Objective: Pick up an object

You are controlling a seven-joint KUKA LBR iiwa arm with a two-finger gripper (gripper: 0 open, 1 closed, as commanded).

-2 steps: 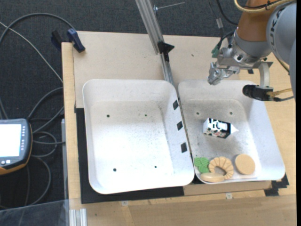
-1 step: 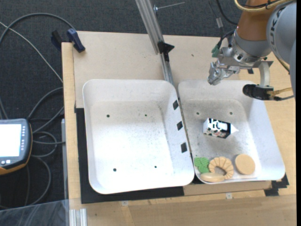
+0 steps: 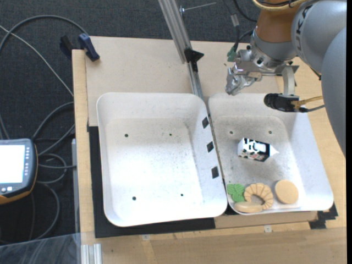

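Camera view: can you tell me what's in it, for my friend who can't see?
A robot gripper hangs over the far edge of the right bin, which holds a small carton, a croissant, a cookie and a green leaf.

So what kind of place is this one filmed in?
Probably a robotics lab: a robot arm over a wooden bench with two white bins, loose cables on carpet, and a handheld control screen.

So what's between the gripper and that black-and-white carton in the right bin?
Bare white bin floor, per the camera view: gripper hangs over the back rim, carton lies mid-bin.
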